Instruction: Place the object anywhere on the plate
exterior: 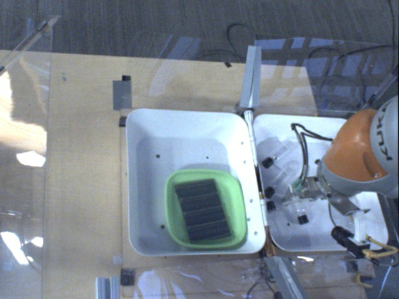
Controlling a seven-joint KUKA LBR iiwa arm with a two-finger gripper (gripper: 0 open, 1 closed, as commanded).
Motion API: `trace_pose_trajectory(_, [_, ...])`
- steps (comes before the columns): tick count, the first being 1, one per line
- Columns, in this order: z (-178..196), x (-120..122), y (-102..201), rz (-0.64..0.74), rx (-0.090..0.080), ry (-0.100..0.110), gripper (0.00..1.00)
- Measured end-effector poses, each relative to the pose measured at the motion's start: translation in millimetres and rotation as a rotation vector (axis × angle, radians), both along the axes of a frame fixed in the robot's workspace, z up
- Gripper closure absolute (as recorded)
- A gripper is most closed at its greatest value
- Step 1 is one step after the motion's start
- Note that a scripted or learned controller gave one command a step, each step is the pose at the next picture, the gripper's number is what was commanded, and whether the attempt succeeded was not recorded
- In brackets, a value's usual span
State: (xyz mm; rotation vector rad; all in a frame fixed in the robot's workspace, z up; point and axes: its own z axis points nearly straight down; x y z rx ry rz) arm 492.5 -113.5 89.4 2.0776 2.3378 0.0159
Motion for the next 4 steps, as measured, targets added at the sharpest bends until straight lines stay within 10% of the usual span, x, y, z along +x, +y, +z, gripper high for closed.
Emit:
trace_pose_trajectory(1, [96,-3,79,0.164,0.000,0.009,1.00])
trace_pose_trajectory(3, [96,-4,181,0.361,-0.001,0.011,1.00])
trace_pose_trajectory(4, [96,-4,181,0.360,-0.001,0.011,0.00])
